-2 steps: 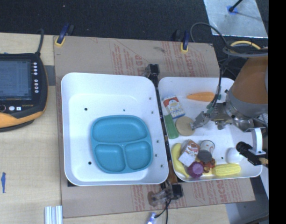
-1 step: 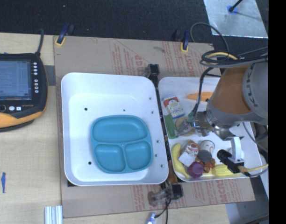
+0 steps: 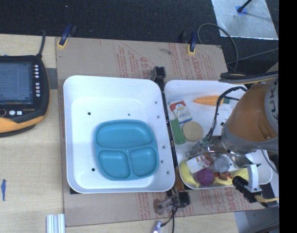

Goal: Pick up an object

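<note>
Arm low over the cluttered right bin

The surface [image 3: 27, 178] fills most of the frame, pale wood with a sheet of brown cardboard [image 3: 114, 57] laid across its middle. On the cardboard sit two white bins side by side. The left bin [image 3: 80, 96], centre of the frame, holds a blue divided plate [image 3: 125, 148] lying flat in its lower half. The right bin [image 3: 187, 89] is at centre right. The arm [image 3: 250, 118], with its orange band, covers that bin's right part, and the gripper [image 3: 212, 149] is down among the things in the bin's lower half; whether it is wide, narrow or holding anything I cannot tell.

At the left edge of the frame lies a handheld control tablet [image 3: 15, 93] with a dark screen and an orange underside.

In the right bin, a yellow banana [image 3: 187, 174] lies along the lower edge, a purple ball-like thing [image 3: 205, 176] touching it. Above them are a round tan disc [image 3: 192, 130], a small red and white packet [image 3: 179, 111], a green stick [image 3: 177, 132] just beside the disc, and an orange carrot [image 3: 206, 100] near the top edge
</note>
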Available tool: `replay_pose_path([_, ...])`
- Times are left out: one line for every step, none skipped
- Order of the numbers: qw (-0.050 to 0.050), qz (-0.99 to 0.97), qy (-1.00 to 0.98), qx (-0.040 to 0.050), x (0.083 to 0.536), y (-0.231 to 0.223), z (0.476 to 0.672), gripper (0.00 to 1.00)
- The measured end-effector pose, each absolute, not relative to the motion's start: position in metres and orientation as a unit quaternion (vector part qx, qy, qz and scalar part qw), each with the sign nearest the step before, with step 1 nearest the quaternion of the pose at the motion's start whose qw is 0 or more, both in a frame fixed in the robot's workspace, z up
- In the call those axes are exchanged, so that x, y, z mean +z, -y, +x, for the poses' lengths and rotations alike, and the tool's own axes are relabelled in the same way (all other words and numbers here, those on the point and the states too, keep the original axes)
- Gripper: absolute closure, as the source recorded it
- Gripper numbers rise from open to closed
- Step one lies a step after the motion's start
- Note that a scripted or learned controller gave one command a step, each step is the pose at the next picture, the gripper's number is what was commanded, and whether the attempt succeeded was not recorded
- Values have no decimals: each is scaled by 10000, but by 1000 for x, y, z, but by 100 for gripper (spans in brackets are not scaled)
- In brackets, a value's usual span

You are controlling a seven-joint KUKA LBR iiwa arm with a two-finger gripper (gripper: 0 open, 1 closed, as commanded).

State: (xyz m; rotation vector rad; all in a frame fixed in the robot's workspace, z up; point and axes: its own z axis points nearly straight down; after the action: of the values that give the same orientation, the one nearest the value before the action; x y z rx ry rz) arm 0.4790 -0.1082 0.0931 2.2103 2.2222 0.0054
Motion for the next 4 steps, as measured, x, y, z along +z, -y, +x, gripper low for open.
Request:
replay_pose_path([-5, 7063, -7079, -6, 92, 148, 486, 0])
replay_pose_path([-17, 7053, -7089, -3, 192, 14, 571, 0])
replay_pose_path([-16, 7060, -7082, -8, 244, 30, 476, 0])
replay_pose_path([-8, 7057, -7085, -20, 191, 80, 529, 0])
